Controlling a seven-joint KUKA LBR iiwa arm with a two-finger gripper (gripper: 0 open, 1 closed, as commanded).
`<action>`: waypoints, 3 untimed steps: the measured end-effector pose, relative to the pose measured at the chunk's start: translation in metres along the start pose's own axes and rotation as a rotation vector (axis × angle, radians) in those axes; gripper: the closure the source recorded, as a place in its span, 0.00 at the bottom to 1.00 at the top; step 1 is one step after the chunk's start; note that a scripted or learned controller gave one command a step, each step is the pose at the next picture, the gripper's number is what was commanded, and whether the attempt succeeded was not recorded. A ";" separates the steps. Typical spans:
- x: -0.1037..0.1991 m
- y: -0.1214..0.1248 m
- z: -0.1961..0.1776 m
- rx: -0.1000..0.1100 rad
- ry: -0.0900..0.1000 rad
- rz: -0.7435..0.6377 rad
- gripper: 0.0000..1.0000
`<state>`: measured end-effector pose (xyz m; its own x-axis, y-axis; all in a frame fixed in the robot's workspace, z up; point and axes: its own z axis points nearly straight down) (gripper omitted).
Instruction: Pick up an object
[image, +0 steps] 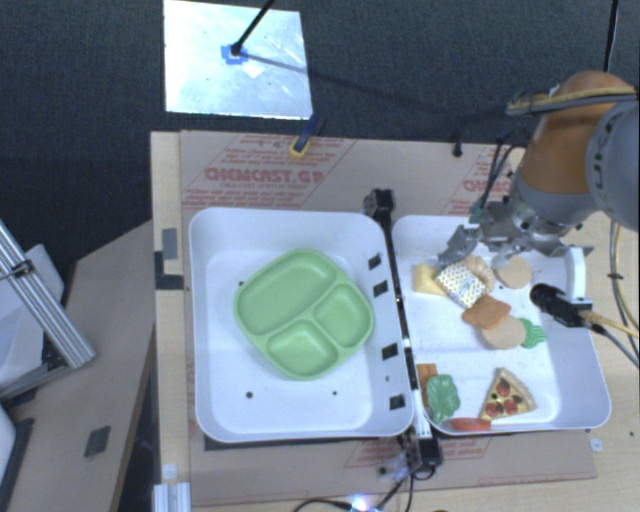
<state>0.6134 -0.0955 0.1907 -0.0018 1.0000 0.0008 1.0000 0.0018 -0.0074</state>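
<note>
The right bin (590, 385) holds several toy foods. At its far end lie a yellow cheese wedge (427, 280), a checkered cracker (461, 286), a tan bun piece (479, 267) and a round biscuit (515, 274). My gripper (492, 246) hangs just above this cluster, open, its fingers spread to either side of the bun piece, with nothing between them. Nearer the middle lie an orange-brown bread slice (486, 313) and a pale round slice (503, 334) with a green leafy bit (534, 335) beside it.
A pizza slice (506, 395), a green vegetable (442, 396), an orange piece (427, 374) and a red piece (466, 424) lie at the right bin's near end. The left bin (215, 300) holds a green divided plate (303, 313). A black-clipped divider (392, 300) separates the bins.
</note>
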 end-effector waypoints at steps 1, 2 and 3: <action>0.000 0.002 -0.004 -0.009 -0.001 -0.001 0.00; 0.009 0.007 0.046 -0.005 0.000 -0.004 0.00; 0.009 0.009 0.084 -0.024 -0.003 0.000 0.00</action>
<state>0.6222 -0.0867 0.1070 -0.0017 1.0000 -0.0025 0.9999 0.0017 0.0163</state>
